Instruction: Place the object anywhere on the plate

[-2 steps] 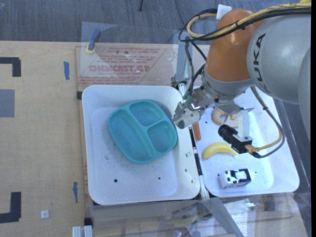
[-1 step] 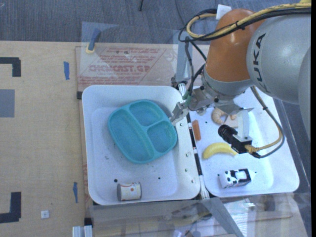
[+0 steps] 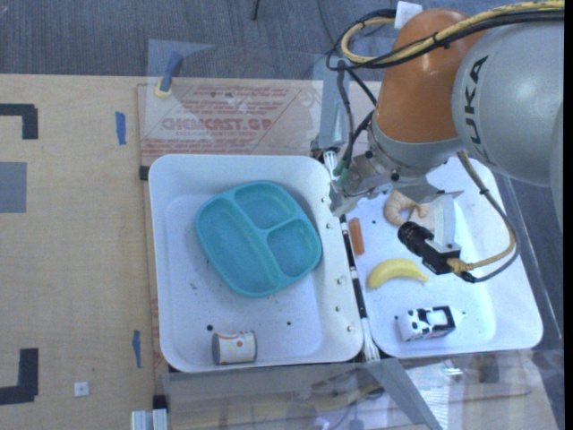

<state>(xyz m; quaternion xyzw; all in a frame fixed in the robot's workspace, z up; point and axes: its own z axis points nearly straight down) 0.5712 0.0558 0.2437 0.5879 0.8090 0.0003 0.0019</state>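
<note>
Nothing rests on the plate (image 3: 258, 237) yet; banana (image 3: 398, 272) lies at its 3 o'clock; hand (image 3: 345, 189) state indiscernible.

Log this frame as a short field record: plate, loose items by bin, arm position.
plate: blue divided plate, left bin, nothing on it
left bin extras: small can lying near the front wall
right bin: banana, orange stick, black-and-white item, tan object partly under the arm
arm: over the right bin's far end
task state: nothing placed yet
</note>
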